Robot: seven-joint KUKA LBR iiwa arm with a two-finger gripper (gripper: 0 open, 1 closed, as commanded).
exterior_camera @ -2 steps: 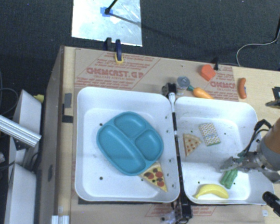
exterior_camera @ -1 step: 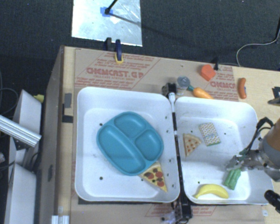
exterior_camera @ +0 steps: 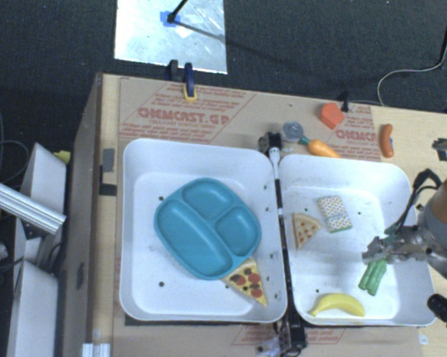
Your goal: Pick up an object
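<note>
The right bin [exterior_camera: 347, 172] holds a green vegetable-like toy [exterior_camera: 372, 276], a yellow banana [exterior_camera: 337, 304], a small pizza slice [exterior_camera: 305, 229] and a patterned square block [exterior_camera: 334, 213]. My gripper [exterior_camera: 383, 252] reaches in from the right and hangs low over the top end of the green toy, touching or nearly touching it. Nothing is visibly lifted. In the left bin [exterior_camera: 144, 206] lie a blue divided plate [exterior_camera: 206, 226] and a second pizza slice [exterior_camera: 248, 280] by the plate's lower right edge.
On the bench behind the bins sit an orange block [exterior_camera: 332, 115], a carrot [exterior_camera: 320, 148], a hot dog toy [exterior_camera: 386, 140] and a small grey round piece [exterior_camera: 292, 131]. A black divider [exterior_camera: 280, 217] runs between the bins. Cables trail along the arm at the right.
</note>
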